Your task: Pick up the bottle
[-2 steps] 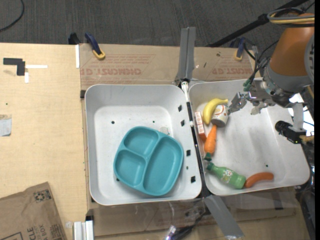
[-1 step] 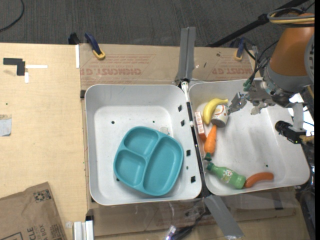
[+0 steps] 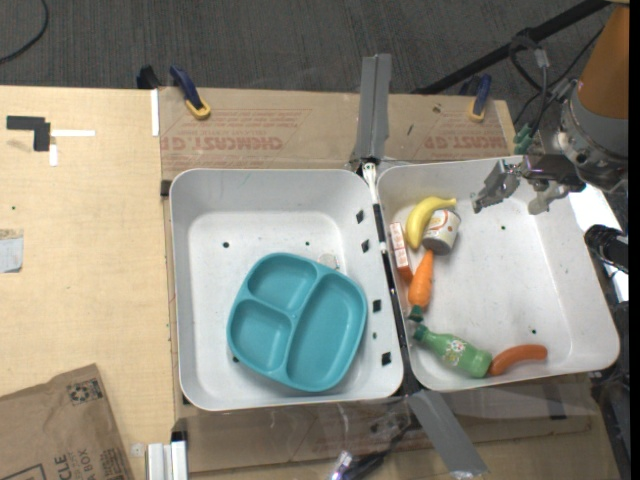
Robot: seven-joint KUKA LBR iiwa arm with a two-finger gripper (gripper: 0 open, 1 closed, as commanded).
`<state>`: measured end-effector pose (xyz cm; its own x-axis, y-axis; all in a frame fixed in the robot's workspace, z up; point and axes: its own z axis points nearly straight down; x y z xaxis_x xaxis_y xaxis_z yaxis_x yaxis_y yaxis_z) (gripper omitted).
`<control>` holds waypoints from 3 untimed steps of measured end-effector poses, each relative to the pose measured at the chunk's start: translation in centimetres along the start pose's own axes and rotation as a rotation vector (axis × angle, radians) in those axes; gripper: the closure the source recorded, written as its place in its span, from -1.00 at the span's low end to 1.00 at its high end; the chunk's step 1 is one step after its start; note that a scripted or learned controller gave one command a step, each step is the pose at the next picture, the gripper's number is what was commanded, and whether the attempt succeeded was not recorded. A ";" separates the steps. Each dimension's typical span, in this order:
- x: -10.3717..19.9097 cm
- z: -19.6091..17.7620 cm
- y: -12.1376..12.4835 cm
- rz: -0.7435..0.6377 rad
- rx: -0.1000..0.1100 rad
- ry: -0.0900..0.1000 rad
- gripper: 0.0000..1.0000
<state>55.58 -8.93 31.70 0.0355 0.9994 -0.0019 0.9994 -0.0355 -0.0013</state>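
Against the near wall of the right-hand bin [image 3: 600,353] lies the bottle [image 3: 452,350]: green, on its side, neck pointing toward the divider between the bins, base toward an orange sausage-shaped toy [image 3: 518,356] that touches or almost touches it. Up the divider wall from the bottle: a carrot [image 3: 421,280], a small red box [image 3: 399,247], a banana [image 3: 428,212] over a small can [image 3: 441,231]. Left bin [image 3: 185,268] holds a teal divided plate [image 3: 297,320].

End effector [image 3: 522,186] hangs over the far part of the right bin, well apart from the bottle, fingers spread, nothing between them.

Step in hand, as judged: the approach. To do it well:
- travel across the bin to above the bottle's mid-body, not the narrow neck;
- turn the wrist so the fingers straddle the short width, across the long axis;
- watch the near wall and the orange toy, both crowding the base end;
- descend low enough; a round body rolls if pinched high.
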 end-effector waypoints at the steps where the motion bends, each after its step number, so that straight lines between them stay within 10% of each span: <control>1: -0.5 16.6 -3.1 0.023 0.002 0.002 -1.00; 2: -1.3 21.4 -7.3 0.124 -0.016 0.003 -1.00; 3: -1.1 16.3 -7.8 0.293 0.001 0.001 -1.00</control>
<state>47.74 -9.74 15.46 0.3227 0.9465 -0.0014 0.9465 -0.3227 -0.0016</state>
